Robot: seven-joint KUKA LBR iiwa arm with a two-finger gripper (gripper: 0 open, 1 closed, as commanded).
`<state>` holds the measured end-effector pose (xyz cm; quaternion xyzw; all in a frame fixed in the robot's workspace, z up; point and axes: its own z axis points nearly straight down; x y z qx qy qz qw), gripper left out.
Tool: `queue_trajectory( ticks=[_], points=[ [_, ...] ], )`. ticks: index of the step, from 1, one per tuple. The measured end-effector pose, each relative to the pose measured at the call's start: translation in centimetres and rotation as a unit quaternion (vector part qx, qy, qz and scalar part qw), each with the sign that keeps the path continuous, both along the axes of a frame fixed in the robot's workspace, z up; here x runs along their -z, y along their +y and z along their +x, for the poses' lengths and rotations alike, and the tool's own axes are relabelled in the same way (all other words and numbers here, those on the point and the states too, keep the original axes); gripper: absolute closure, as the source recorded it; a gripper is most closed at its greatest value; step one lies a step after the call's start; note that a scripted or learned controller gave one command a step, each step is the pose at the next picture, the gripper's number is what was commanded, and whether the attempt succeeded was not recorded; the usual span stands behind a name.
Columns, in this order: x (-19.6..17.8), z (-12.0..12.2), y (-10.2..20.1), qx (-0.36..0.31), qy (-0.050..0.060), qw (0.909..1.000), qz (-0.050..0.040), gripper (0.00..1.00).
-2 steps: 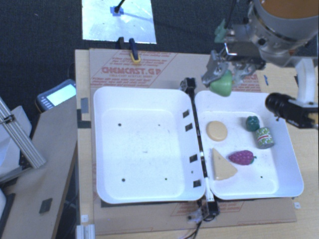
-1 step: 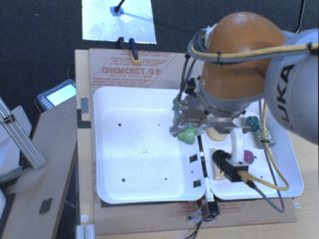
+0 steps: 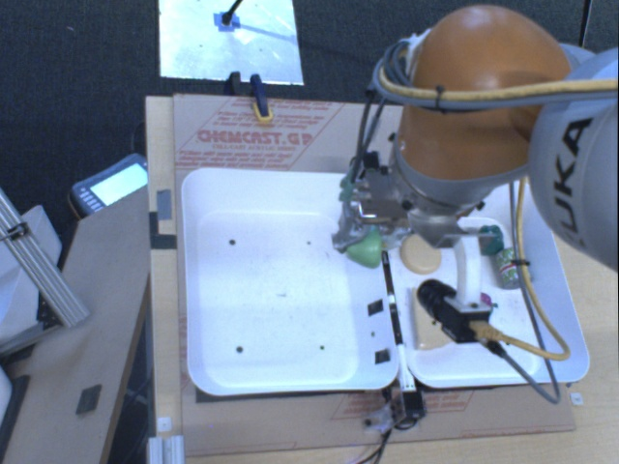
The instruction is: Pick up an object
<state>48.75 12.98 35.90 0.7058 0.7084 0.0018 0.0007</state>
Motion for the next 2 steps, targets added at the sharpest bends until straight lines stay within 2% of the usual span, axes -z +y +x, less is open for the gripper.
queue_trajectory(
  ticks=[1, 2],
  points=[
    [-10.7, 0.0, 4.3, -0.002, -0.005, 1.0000, 0.0023, 1.00],
    [-18.1, 4.0, 8.5, -0.002, -0.004, 1.0000, 0.0016, 1.00]
  ],
)
